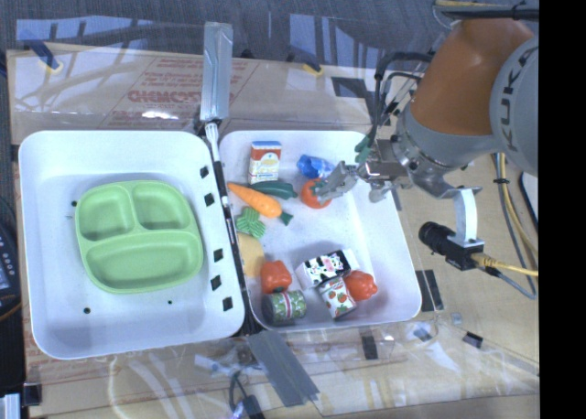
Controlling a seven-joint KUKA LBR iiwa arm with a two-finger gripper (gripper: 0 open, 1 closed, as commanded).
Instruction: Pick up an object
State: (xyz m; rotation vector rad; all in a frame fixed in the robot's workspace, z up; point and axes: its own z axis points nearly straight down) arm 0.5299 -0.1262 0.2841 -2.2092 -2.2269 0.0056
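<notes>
So from the overhead camera view, all the toy food is dumped loose in the right bin (pixel 403 252), which looks like the picking side, while the left bin (pixel 37 225) just carries a green divided tray (pixel 137 234). The stuff is scattered rather than arranged: a small carton (pixel 265 161) and a blue thing (pixel 311 166) up top, a carrot (pixel 255 198) lying diagonally by the divider, and a cluster near the front wall with a cow-print box (pixel 325 268), a can (pixel 286 306) and a couple of red pieces.

The arm comes in from the right, orange band up high, wrist angled down and left over the bin's upper right corner. The end effector (pixel 334 184) sits right at a red tomato-ish piece (pixel 315 194), which I'd guess is the target. The fingers look slightly apart, tips at the tomato's edge, but I can't see it actually clamped between them, so no grip yet as far as I can judge.
</notes>
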